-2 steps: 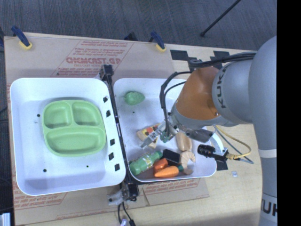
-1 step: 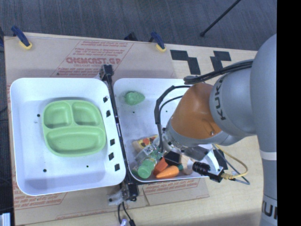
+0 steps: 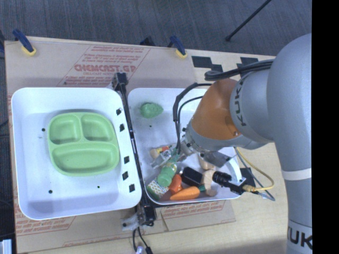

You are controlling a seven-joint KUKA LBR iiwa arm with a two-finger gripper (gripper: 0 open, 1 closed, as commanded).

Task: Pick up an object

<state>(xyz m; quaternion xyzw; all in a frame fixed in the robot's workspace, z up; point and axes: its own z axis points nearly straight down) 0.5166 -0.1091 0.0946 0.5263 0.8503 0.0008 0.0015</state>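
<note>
Light: bright and even, coming from above.
Shadows: soft grey ones along the inside walls of the left bin [image 3: 21,157]; a darker one under the arm [image 3: 275,105] in the right bin [image 3: 139,136].
Glare: a pale shine on the arm's grey top.
Sharpness: a bit soft all over; the small toys at the right bin's near edge look fuzzy.
Colour: the green tray [image 3: 83,143] looks washed out.

Dark grey ribbed carpet [image 3: 106,9] covers the floor beyond the table [image 3: 254,226]. A brown cardboard sheet [image 3: 85,62] printed with red lettering lies over the table, pinned at its far edge by blue clamps [image 3: 24,42]. A thin black pole [image 3: 257,12] slants across the carpet.
</note>
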